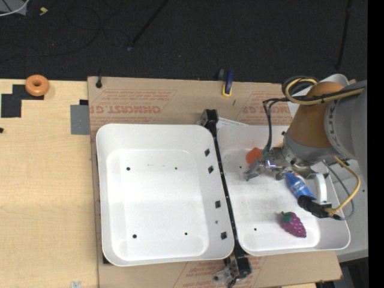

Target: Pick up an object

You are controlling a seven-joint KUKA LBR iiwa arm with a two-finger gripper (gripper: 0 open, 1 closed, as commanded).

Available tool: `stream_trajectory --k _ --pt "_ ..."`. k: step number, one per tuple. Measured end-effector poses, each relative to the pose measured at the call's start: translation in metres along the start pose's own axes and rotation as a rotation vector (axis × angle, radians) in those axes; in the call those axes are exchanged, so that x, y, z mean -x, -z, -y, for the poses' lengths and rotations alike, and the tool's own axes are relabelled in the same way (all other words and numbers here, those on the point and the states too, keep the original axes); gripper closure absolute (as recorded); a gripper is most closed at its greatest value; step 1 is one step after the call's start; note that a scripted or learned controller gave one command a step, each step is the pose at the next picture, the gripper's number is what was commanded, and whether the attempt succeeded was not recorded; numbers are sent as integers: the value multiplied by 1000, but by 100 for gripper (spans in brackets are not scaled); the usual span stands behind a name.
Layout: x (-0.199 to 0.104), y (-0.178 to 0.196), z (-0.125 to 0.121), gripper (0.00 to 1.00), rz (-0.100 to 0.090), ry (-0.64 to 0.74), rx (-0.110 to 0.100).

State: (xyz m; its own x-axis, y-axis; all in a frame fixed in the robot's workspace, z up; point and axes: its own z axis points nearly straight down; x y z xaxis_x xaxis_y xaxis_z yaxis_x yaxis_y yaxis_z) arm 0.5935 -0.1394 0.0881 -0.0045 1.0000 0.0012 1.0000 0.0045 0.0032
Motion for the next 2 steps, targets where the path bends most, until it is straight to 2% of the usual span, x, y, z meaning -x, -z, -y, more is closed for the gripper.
stream_trajectory --k 1,2 --pt "24 0 -52 0 2 -1 -1" --pt "25 8 -47 100 0 0 -17"
